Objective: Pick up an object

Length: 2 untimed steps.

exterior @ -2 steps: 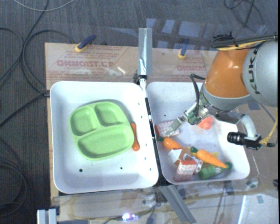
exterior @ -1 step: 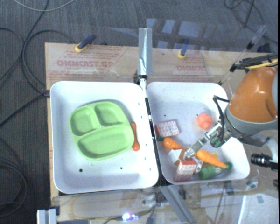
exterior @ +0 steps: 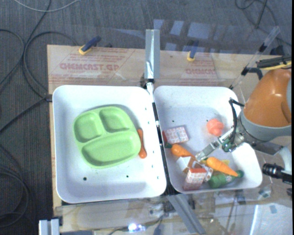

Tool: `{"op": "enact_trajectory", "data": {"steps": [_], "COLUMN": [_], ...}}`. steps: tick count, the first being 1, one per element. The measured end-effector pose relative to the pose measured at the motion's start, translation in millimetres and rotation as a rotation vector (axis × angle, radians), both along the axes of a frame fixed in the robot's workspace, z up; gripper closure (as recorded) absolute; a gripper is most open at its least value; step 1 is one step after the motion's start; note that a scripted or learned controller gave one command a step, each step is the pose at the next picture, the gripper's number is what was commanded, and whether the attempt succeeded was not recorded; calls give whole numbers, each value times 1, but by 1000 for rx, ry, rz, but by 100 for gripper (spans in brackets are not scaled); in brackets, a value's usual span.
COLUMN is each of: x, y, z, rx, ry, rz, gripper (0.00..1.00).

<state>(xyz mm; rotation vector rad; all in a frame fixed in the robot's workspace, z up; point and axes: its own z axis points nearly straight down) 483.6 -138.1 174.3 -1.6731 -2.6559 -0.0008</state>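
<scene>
My gripper (exterior: 202,156) reaches down-left from the orange-banded wrist (exterior: 269,104) into the right bin (exterior: 196,94). Its tip sits low among the toys, between an orange carrot piece (exterior: 181,151) on its left and a longer carrot (exterior: 222,166) on its right. Just in front of the tip stands a small red-and-white carton (exterior: 194,176). A green vegetable (exterior: 218,181) lies by the bin's front wall. A pink round toy (exterior: 215,127) and a small patterned box (exterior: 176,134) lie farther back. I see nothing clearly held.
The left bin (exterior: 63,180) holds a green divided plate (exterior: 107,135) with a thin orange stick (exterior: 142,145) along its right side. A metal post (exterior: 151,53) stands behind the seam between the bins. Cables lie on the floor around the bench.
</scene>
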Motion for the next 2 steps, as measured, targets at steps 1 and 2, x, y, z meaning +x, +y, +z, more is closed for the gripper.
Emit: {"op": "enact_trajectory", "data": {"steps": [1,2], "x": [11,33], "y": [13,-42], "z": [-67,-38], "rx": [-2,-4], "ry": [-8,0], "rz": [-133,-175], "gripper": [0,0]}}
